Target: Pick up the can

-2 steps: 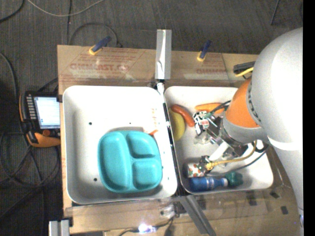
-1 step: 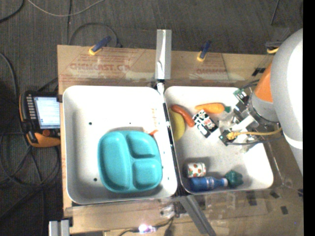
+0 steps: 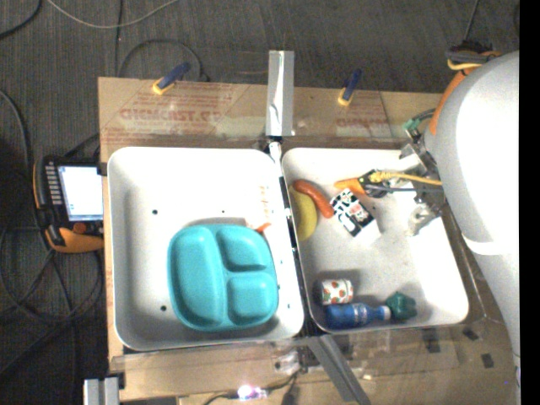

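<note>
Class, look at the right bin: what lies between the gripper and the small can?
In the camera view, between the gripper and the can lies mostly bare white floor of the right bin; the black-and-white box sits just beside that line.

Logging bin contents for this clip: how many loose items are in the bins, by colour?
Teal: 2, divided plate, cap-like piece
Blue: 1, bottle
Yellow: 1, banana
Orange: 1, sausage shape
Black-and-white: 1, box
White, red-spotted: 1, can
Total: 7

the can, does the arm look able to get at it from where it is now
Probably yes: the can lies uncovered near the right bin's front wall. The blue bottle lies right beside it, so a grasp could be tight.
</note>
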{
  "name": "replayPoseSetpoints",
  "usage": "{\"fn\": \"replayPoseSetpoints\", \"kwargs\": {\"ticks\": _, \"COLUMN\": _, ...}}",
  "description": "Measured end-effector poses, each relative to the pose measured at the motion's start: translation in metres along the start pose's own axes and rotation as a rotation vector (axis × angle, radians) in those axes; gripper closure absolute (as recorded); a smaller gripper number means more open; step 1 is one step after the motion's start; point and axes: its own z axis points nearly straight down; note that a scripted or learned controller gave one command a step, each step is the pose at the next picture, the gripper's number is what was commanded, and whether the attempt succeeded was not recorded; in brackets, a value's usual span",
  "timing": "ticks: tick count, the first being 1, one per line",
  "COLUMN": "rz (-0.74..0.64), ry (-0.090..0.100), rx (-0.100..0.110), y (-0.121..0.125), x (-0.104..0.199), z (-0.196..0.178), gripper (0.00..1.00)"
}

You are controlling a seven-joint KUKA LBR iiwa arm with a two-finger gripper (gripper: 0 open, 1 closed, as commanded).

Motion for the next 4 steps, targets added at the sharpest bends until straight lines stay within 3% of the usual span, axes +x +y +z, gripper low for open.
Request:
{"fn": "replayPoseSetpoints", "kwargs": {"ticks": 1, "rz": -0.002, "ry": -0.008, "rx": -0.003, "y": 0.000, "x": -0.001, "z": -0.008, "gripper": 1.00}}
{"fn": "replayPoseSetpoints", "kwargs": {"ticks": 2, "rz": -0.002, "ry": -0.008, "rx": -0.003, "y": 0.000, "x": -0.001, "z": -0.008, "gripper": 0.00}}
{"fn": "replayPoseSetpoints", "kwargs": {"ticks": 3, "rz": -0.150, "ry": 0.010, "rx": -0.007, "y": -0.049, "x": -0.006, "z": 0.065, "gripper": 0.00}}
{"fn": "replayPoseSetpoints", "kwargs": {"ticks": 4, "rz": -0.078, "ry": 0.003, "rx": -0.001, "y": 0.004, "x": 0.048, "z": -0.014, "gripper": 0.00}}
